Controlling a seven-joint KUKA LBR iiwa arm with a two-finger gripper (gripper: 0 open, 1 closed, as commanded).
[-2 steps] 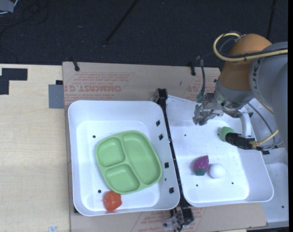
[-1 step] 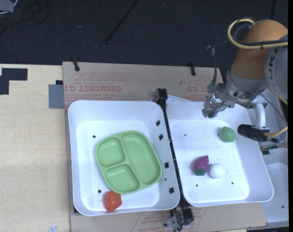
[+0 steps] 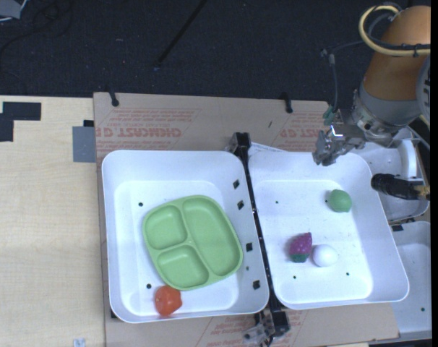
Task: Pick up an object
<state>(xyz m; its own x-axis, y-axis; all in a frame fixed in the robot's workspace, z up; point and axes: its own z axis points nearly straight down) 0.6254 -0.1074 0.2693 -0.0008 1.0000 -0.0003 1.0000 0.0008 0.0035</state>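
A: Camera view: the gripper (image 3: pixel 326 152) is seen above the far rim of the right bin (image 3: pixel 381 208), nothing between its fingers; whether they are spread or closed cannot be told

B: Candidates are spotted in that bin: a green ball (image 3: pixel 340 200) nearest the gripper, then a purple piece (image 3: pixel 301 245) touching a white ball (image 3: pixel 324 255) toward the near side

A: A slip is to be feared; round things may be rolled aside if the descent is off-centre

B: And the touching pair could be knocked apart, or the rim could be struck. The green tray (image 3: pixel 193 242) and orange object (image 3: pixel 168 300) in the left bin (image 3: pixel 121 194) lie well apart from it all
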